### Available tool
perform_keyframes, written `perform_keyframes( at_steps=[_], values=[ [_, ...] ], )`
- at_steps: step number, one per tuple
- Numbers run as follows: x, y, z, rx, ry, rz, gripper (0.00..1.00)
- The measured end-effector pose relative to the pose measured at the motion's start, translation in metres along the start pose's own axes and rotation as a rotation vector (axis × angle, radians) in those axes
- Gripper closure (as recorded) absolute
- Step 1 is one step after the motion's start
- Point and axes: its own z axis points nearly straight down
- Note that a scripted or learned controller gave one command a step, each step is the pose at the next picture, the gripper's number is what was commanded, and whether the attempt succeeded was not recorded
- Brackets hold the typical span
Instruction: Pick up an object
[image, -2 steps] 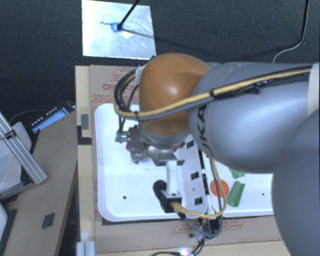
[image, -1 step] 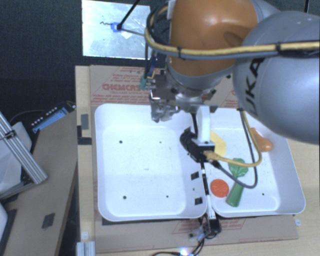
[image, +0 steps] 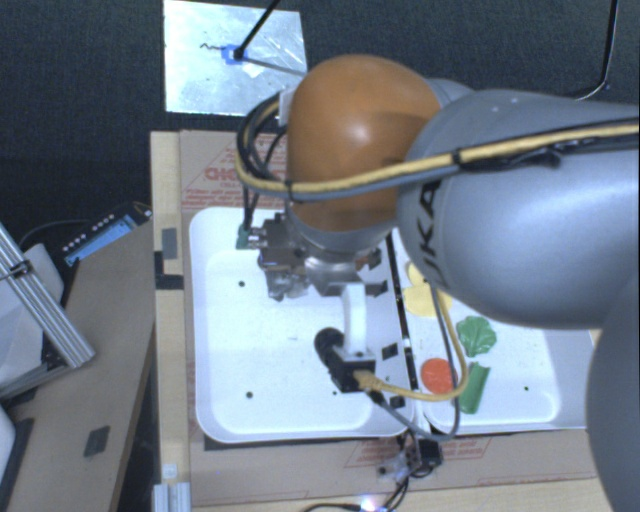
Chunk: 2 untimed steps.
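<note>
Nearest me, by the near edge of the right bin (image: 535, 405), a green stick (image: 474, 388) lies tilted, with a red ball (image: 436, 375), possibly a toy tomato, just beside it. A little farther in sits a green leafy piece (image: 477, 335), and beyond that a yellow piece (image: 424, 299), half hidden by the arm (image: 520, 200). None of these is lifted. The gripper (image: 283, 283) hangs over the far half of the left bin (image: 230, 350), well apart from them. The wrist covers the jaws, so I cannot tell how they stand. Past the bins, a foil sheet (image: 235, 55) lies by the counter's far edge.
</note>
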Motion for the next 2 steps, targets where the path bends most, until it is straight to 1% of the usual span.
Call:
perform_keyframes(
  at_steps=[1,2],
  values=[
    [-0.039,-0.016,0.046,0.000,-0.002,0.007,1.00],
    [-0.021,0.001,0.067,-0.003,0.000,0.002,1.00]
  ],
)
